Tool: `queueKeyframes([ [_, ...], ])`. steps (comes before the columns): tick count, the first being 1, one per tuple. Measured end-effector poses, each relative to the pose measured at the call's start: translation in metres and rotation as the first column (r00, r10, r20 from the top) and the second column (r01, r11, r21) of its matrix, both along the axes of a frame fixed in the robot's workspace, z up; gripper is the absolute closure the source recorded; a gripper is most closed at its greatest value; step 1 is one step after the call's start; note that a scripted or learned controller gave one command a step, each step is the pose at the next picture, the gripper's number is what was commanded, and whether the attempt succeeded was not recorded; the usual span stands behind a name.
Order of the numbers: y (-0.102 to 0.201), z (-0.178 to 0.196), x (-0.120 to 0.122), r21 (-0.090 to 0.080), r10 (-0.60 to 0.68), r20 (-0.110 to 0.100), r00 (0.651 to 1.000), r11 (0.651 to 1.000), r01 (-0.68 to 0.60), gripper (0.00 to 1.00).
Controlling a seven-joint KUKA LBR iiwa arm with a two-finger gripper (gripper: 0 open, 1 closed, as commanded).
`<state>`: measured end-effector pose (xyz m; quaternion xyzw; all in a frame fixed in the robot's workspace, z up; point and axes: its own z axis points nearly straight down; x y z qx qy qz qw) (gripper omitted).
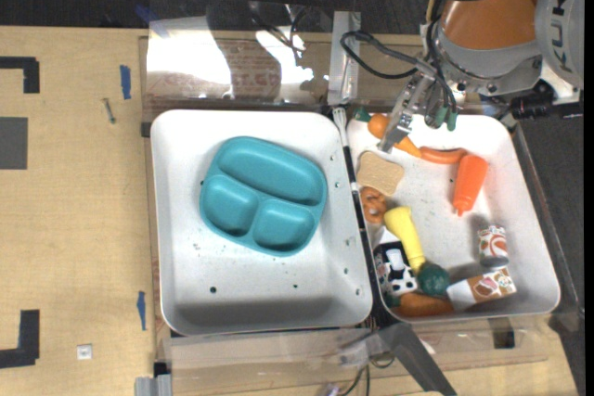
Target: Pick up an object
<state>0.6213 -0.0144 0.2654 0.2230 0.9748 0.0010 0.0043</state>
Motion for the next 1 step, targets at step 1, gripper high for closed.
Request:
queueKeyframes([
  [1, 0.0505, -0.0207, 0.0306, 0.001, 0.072, -0.003, 0.997, 0.997, -0.072, 1.00],
])
